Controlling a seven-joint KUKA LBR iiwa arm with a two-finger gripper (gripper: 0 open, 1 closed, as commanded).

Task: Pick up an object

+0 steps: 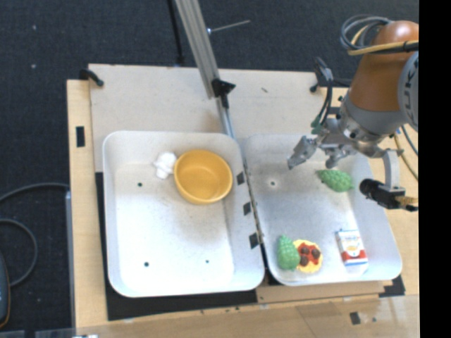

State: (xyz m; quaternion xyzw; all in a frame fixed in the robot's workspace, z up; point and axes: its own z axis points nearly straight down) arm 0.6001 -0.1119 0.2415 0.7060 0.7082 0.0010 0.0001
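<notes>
On the desk (pixel 81 189), the left bin (pixel 176 259) is carrying a yellow bowl (pixel 204 176) near its far edge, with a small white lump (pixel 165 164) touching the bowl's left side. Nothing else is lying in that bin.

The right bin (pixel 310 217) is holding the likelier targets. At its near edge a green toy (pixel 285 252) is sitting just beside a yellow-and-red piece (pixel 307 254), the two touching, and a small carton (pixel 351 247) is lying near the bin's near right corner. Toward the far right edge, a green leafy piece (pixel 336 180) is resting alone.

The gripper (pixel 317 153) is hovering over the far part of the right bin, its fingers spread and pinching nothing, with the leafy piece just beside it on the near right.

The step in hand is probably the approach to that leafy piece — the closest thing and the one standing clear of neighbours. To do it well, the gripper is needing to centre over the piece before descending, so the spread fingers straddle it rather than nudging it toward the bin's wall. A straight drop, closing only once the fingers are reaching low around it, looks safest — the piece seems small and light, and likely to skid.
</notes>
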